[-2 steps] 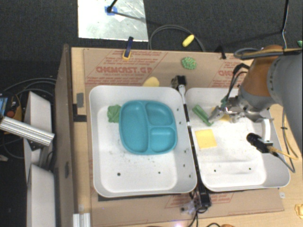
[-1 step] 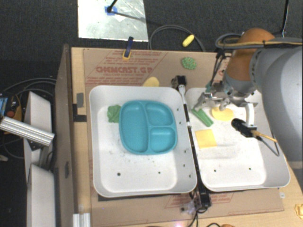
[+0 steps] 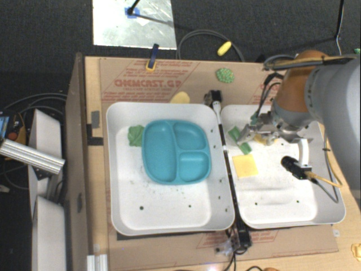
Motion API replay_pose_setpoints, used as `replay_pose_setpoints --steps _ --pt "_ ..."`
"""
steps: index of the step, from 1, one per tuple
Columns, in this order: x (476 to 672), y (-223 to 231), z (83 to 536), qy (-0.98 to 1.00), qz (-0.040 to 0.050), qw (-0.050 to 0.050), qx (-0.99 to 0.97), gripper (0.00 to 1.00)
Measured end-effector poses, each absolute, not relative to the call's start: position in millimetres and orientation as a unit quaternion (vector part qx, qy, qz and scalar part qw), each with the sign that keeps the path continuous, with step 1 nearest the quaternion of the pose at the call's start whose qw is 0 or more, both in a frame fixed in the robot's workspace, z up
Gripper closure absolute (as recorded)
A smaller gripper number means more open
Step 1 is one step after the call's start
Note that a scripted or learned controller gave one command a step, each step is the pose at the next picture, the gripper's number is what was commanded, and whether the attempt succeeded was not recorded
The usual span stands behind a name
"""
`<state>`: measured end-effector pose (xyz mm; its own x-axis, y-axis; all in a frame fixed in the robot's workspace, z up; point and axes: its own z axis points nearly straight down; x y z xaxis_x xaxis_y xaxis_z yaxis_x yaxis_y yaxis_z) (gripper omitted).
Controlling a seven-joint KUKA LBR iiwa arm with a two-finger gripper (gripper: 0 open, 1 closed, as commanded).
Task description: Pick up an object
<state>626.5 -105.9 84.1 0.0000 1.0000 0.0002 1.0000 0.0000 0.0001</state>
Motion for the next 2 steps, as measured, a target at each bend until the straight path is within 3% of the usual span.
replay_pose_setpoints --steps 1,2 --pt "629.1 -105.2 96.3 -0.709 -0.0017 -0.002 -0.705 1.0" --pt "597.2 -54.4 192.7 -0.71 -0.0033 -0.002 -0.704 1.0"
